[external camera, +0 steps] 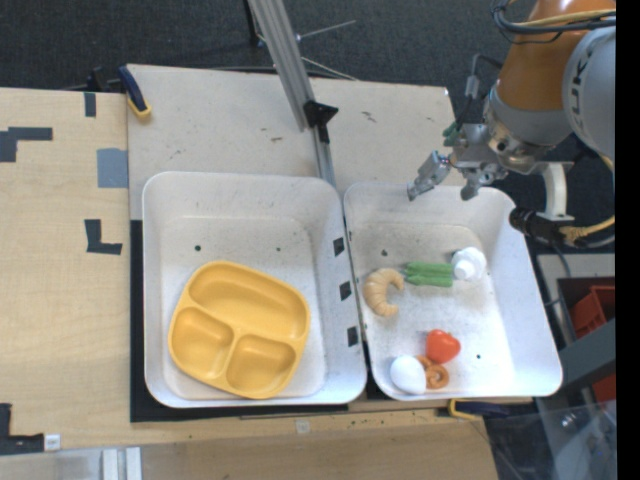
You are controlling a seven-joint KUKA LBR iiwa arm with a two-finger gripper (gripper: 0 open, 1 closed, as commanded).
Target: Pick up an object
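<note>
Left bin [160, 268]: yellow divided tray [238, 328] only, parked apart from the pickable clutter. Right bin [520, 298]: croissant [383, 292], green-handled white brush [440, 271], white egg [407, 373], red pepper [442, 345], pretzel [436, 373], loosely spread, leaving approach room. Gripper [442, 181] hovers over right bin's far edge, jaws released, holding nothing; likely pre-descent pose.

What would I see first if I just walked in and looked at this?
Probably the big yellow tray with three sections, lying in the left bin. Next, the little toy foods in the right bin: a croissant, a green vegetable, a red piece and a white egg. Above that bin's far edge hangs the robot's pincer, open, holding nothing.
</note>
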